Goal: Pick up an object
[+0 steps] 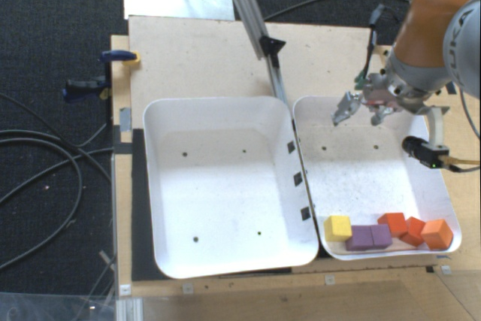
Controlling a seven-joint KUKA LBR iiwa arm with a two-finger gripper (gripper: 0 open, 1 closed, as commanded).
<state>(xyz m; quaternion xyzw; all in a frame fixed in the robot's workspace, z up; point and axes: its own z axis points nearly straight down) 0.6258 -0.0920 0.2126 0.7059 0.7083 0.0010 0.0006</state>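
Our gripper hovers with nothing between its parted fingers at the right bin's twelve o'clock. The blocks crowd the bin's six o'clock edge, probably because it tilts that way.

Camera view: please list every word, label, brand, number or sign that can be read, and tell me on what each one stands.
None can be read.
The blocks in the right bin have plain faces, with no print on them.
The black marks along the divider between the bins are too small to tell whether they carry text.
The arm and gripper show no legible brand or number.
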